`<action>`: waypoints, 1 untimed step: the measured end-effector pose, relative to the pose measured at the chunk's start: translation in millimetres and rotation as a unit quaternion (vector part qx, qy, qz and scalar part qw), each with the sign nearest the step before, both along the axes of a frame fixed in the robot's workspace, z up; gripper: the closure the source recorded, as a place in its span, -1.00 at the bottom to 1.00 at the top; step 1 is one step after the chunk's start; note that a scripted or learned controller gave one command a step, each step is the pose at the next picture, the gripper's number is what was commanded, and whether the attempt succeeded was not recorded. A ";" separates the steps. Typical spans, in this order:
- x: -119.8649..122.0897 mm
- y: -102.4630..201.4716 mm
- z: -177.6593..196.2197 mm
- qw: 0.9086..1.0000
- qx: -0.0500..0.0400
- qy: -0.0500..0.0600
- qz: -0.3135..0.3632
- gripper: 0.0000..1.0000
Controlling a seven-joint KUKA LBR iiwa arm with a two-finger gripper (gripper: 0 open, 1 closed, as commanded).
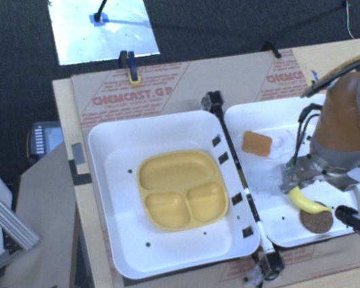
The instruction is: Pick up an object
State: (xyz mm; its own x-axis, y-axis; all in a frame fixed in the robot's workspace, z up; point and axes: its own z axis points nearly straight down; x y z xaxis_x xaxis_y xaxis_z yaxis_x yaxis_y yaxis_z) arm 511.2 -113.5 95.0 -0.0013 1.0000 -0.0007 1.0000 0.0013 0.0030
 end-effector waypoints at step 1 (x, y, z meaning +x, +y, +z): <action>2.0 -11.1 53.6 1.000 -0.001 -0.001 -0.001 1.00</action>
